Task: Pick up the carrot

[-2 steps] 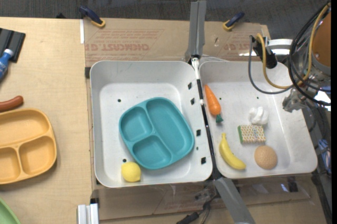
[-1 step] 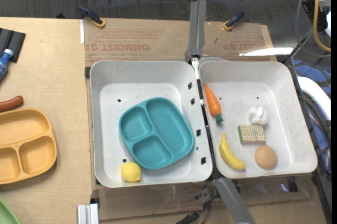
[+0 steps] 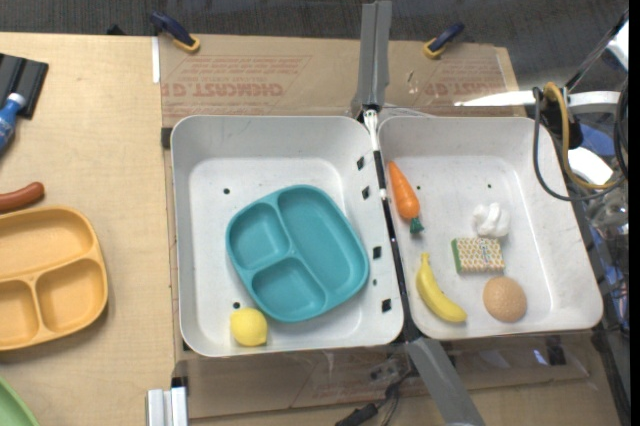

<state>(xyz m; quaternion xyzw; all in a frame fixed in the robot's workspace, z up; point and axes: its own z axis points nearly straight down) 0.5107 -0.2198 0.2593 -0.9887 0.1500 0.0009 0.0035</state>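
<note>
One yellow lemon [image 3: 249,327] sat in the near left corner of the left bin [image 3: 190,244], just beside one teal divided plate [image 3: 296,252] at its centre. In the right bin [image 3: 560,214], one banana [image 3: 437,292] and one brown egg-like ball [image 3: 505,299] lay by the near edge. Beyond them rested one sponge [image 3: 478,255] and one small white object [image 3: 489,219]. The one carrot [image 3: 403,193] lay against that bin's left wall, green tip nearest. The gripper's state could not be told.
</note>
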